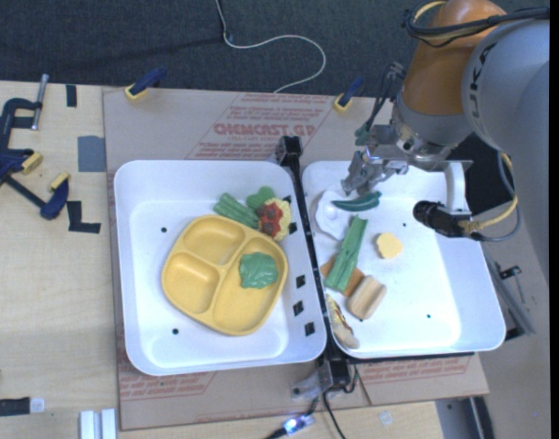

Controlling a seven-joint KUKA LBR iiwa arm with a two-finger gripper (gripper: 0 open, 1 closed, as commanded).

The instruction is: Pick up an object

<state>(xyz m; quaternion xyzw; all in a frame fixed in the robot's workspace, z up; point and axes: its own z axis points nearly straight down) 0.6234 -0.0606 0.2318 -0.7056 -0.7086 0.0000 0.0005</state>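
The gripper [360, 187] is hanging over the far left part of the right bin [462, 327], and a small dark green pod-shaped piece [357, 203] is sitting right at its fingertips, looking pinched between them and raised a little above the bin floor — so the jaws are reading as closed on that green piece, though the grip is shallow and near one end. Judging by its look, the piece is a light plastic toy vegetable, stiff and smooth, likely to slip or swivel if it is held only by the tip; a hold across its middle would be surer.

Just below it a white curved item [329, 218] is lying on the bin floor, and nearer still a long light green stick [350, 252] is running toward the near left, with an orange piece [331, 268] beside it. A tan bread-like block [366, 297] is resting near these, a small yellow chunk [388, 245] is lying to the right, and another pale item [341, 323] is tucked against the near left corner.

In the left bin [133, 245] a yellow divided tray [201, 273] is carrying a green leafy piece [258, 270] — more green and red toy food [261, 210] is lying at its far edge.
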